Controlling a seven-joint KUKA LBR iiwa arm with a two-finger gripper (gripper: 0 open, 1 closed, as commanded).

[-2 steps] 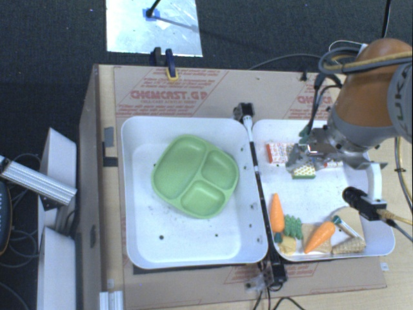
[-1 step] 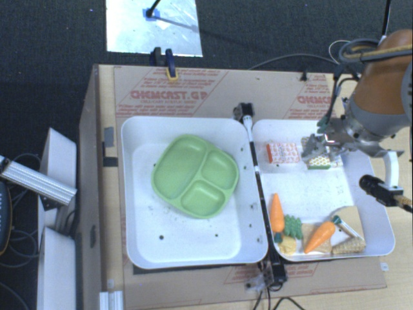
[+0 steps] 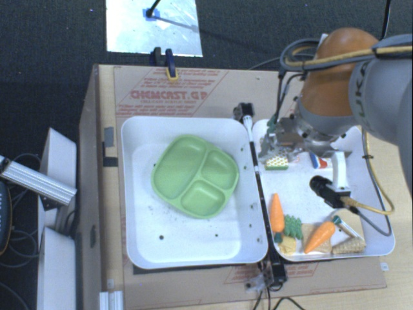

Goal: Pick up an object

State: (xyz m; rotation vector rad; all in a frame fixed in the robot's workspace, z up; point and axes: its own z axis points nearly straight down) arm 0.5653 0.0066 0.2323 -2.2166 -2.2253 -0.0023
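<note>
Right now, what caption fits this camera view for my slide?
Gripper hovers in the right bin beside toy carrots; green tray fills the left.

Free room and obstacles, taken from the green divided plate [image 3: 195,175]. The white floor of the left bin [image 3: 139,237] lies open around the plate. Right of the plate, beyond the shared rim, toy carrots [image 3: 276,213] and other small toys crowd the right bin's near corner; the arm [image 3: 361,89] overhangs its far half.

Grey arm [image 3: 387,89], orange band [image 3: 335,70], black cables [image 3: 303,47]
</note>
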